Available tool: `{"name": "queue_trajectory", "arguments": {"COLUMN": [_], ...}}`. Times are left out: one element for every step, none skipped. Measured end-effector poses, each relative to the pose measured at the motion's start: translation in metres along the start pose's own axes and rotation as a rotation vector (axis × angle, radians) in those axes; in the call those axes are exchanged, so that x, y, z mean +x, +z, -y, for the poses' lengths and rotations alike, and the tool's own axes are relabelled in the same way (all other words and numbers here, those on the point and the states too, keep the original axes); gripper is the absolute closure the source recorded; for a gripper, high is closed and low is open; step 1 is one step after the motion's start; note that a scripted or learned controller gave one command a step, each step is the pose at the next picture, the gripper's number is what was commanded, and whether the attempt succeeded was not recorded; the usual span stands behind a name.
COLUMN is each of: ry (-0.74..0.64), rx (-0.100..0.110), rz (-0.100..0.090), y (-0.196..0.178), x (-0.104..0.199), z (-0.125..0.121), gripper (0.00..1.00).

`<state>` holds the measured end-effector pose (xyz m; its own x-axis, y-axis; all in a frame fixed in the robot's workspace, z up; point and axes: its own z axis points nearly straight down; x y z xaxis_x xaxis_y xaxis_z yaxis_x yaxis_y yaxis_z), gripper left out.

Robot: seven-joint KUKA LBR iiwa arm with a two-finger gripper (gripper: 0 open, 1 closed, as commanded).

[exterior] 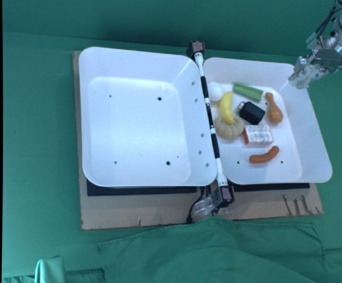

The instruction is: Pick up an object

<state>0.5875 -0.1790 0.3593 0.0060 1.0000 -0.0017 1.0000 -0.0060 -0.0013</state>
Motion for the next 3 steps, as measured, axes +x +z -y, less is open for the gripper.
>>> {"name": "queue_trajectory", "arguments": {"ry": [-0.008, -0.005, -0.003], "rx": [0.007, -0.016, -0.007], "rz": [-0.005, 0.001, 0.002], "y": [0.081, -0.011, 0.008], "x": [0.077, 0.083, 0.085], "z": [0.039, 0.04, 0.014], "gripper": [1.0, 1.0, 1.0]}}
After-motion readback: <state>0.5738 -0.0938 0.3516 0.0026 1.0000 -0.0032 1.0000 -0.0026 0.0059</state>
